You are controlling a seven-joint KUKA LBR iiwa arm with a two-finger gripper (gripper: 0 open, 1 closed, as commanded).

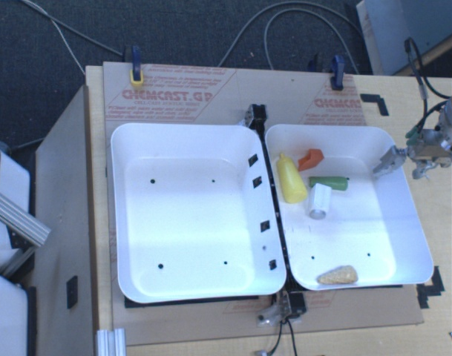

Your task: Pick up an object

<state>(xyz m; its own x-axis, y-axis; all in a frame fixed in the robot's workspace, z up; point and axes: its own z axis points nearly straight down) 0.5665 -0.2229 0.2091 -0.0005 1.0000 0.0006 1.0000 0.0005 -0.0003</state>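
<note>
The right bin [404, 228] holds a yellow bottle [291, 180] lying near its left wall. An orange-red piece [310, 159] sits just right of the bottle's top. Beside them lie a green object [329, 183] and a white cylinder [319, 201]. A tan bread-like lump [338, 275] rests near the front rim. My gripper [404, 166] hovers at the bin's upper right rim, well right of all these objects. It is open, with nothing between its fingers.
The left bin [129, 199] stands beside the right one, with black clips [256, 114] along the shared divider. Blue clamps [136, 71] hold the cardboard base at the back. Cables run behind the bench.
</note>
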